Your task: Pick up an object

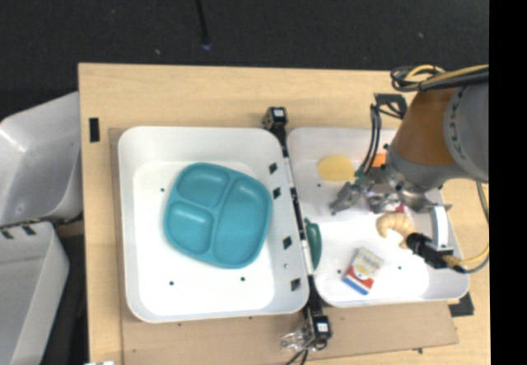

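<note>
My gripper [356, 195] hangs low over the middle of the right bin [329, 285], its grey fingers pointing left. A pale yellow round object [335, 167] lies just up and left of it. A tan, croissant-shaped object [394, 225] rests just right of and below the gripper, partly under the wrist. A small red, white and blue box [362, 270] lies near the bin's front. A dark green object [313, 237] leans against the bin's left wall. Nothing shows between the fingers.
The left bin [140, 289] holds a teal divided plate [218, 213]. A black-clipped divider [290, 207] separates the bins. Cables and an orange part [378, 159] hang by the wrist. The bench's wooden edge surrounds both bins.
</note>
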Robot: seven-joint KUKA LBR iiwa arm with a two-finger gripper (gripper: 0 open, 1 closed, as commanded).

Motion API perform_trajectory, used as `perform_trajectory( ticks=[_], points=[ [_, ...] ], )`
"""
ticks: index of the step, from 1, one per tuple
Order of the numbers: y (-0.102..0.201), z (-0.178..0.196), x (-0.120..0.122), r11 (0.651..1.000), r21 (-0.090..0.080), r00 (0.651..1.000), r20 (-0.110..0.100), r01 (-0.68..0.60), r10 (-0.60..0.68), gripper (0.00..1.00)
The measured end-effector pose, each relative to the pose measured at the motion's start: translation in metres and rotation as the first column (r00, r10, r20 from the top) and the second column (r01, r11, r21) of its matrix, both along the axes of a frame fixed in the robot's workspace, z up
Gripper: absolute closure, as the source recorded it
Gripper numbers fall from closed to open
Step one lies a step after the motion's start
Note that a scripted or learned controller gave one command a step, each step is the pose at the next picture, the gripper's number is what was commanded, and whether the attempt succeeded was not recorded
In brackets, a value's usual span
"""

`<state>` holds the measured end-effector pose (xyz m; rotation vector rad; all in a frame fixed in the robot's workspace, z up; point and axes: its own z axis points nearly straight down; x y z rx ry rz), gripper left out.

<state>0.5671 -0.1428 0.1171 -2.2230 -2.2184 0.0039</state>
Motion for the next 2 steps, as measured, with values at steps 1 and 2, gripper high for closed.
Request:
perform_trajectory(
  ticks=[1,2],
  points=[
    [-0.001,-0.017,0.0,1.0,0.0,1.0,0.001,0.003,-0.003,0.0],
    [-0.002,-0.005,0.001,1.0,0.0,1.0,0.005,0.008,-0.008,1.0]
  ],
)
